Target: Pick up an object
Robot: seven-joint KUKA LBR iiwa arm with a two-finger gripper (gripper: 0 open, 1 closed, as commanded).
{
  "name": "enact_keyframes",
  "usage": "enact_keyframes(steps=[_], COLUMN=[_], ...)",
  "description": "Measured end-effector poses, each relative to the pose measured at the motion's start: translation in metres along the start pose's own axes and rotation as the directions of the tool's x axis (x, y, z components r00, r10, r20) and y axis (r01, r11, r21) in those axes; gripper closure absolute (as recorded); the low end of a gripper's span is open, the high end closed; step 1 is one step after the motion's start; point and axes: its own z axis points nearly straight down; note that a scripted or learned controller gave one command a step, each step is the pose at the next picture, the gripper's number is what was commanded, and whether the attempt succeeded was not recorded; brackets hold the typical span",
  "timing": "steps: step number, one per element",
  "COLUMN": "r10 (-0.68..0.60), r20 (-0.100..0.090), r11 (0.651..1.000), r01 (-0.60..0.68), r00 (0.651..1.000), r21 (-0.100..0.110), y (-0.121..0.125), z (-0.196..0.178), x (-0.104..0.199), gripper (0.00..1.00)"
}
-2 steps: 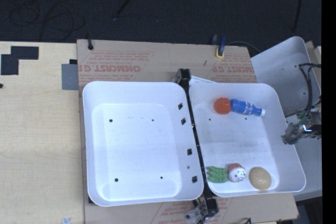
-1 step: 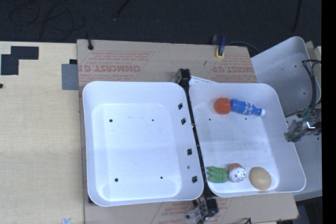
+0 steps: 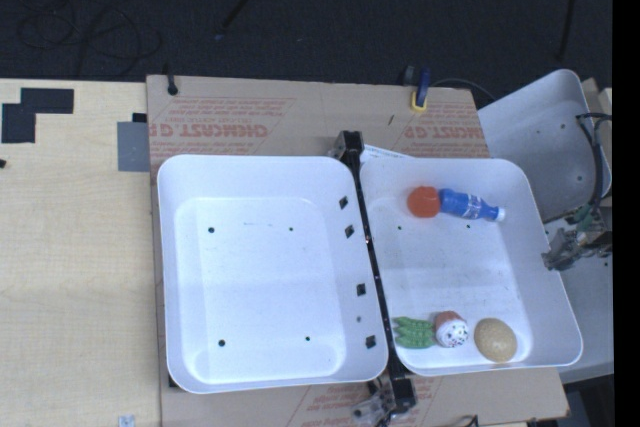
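The right bin [image 3: 530, 215] holds several small objects. An orange ball [image 3: 423, 202] lies near its far side, touching the cap end of a blue bottle [image 3: 468, 206] that lies on its side. Along the near wall sit a green leafy toy [image 3: 414, 332], a red and white ball [image 3: 451, 329] and a tan egg-shaped object [image 3: 495, 339], close together in a row.
The left bin [image 3: 180, 215] stands beside the right one, with a black divider [image 3: 365, 255] between them. Both rest on cardboard [image 3: 260, 120]. A white curved sheet [image 3: 545, 125] and a clump of cables [image 3: 575, 245] sit just right of the right bin.
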Motion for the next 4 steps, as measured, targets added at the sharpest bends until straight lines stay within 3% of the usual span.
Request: enact_keyframes(steps=[4], r10=[0.002], r20=[0.000], r11=[1.000], r01=[-0.002], r00=[1.000], r21=[0.002], y=[-0.0002], z=[0.0061], x=[0.0003], gripper=[1.00])
